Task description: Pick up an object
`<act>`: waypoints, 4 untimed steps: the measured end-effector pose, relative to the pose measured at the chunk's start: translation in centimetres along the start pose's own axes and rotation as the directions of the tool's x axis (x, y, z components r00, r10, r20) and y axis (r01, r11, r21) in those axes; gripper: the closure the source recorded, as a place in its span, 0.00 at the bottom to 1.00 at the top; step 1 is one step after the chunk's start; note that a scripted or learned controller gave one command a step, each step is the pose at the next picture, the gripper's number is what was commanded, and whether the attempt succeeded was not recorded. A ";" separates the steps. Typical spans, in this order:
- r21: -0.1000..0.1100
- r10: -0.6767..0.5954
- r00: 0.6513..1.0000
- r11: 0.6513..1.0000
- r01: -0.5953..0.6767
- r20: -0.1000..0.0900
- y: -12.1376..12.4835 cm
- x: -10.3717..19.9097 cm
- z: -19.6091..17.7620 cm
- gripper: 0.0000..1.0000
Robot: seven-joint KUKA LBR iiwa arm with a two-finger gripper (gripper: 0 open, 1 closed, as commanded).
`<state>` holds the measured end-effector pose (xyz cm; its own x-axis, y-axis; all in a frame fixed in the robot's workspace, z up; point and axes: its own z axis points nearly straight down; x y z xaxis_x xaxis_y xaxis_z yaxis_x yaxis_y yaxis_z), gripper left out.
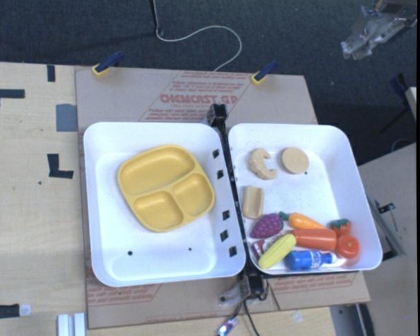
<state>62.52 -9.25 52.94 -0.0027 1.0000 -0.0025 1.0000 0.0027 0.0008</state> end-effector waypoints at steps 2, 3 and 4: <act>0.003 0.011 1.000 1.000 -0.011 0.000 -9.1 -13.2 7.1 1.00; -0.001 0.002 1.000 1.000 -0.002 -0.001 -11.1 -13.0 5.5 1.00; 0.017 0.003 1.000 1.000 -0.003 -0.009 -14.5 -10.4 20.7 1.00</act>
